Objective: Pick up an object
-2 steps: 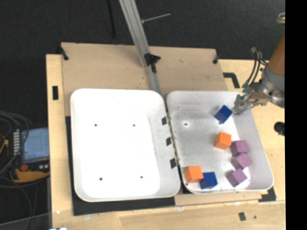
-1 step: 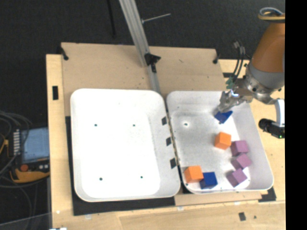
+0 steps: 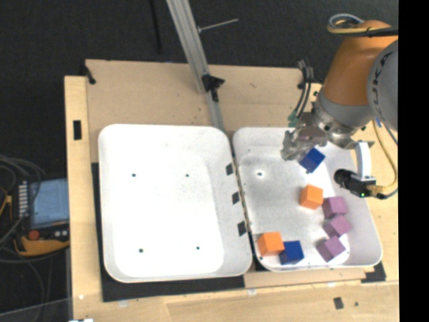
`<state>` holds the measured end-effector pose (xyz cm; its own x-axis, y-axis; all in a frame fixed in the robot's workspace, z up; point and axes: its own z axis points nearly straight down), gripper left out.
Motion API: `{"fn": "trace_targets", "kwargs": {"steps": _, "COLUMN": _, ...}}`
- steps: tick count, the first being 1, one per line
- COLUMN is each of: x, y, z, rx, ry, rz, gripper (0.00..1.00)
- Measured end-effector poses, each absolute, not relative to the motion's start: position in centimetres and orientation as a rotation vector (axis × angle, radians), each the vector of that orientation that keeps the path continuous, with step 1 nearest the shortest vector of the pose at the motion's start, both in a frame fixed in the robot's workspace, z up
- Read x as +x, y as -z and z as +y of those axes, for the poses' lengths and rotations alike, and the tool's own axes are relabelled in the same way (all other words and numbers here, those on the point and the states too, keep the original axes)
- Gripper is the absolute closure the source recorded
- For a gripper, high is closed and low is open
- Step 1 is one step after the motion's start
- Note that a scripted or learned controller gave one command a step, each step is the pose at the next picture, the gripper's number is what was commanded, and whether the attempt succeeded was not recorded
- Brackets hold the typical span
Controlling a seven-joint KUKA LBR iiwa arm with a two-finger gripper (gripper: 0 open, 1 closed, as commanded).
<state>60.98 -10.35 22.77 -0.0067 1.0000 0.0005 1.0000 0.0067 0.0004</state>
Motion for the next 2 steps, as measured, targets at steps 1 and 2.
{"fn": "trace_targets", "kwargs": {"steps": 1, "x": 61.1, "y": -22.5, "z": -5.8, "rx": -2.214, "ry": 0.001, "rz": -2.228, "gripper": 1.00}}
{"fn": "trace_targets", "kwargs": {"steps": 2, "x": 60.2, "y": -21.9, "z": -0.4, "rx": -2.213, "ry": 0.000, "rz": -2.228, "gripper": 1.00}}
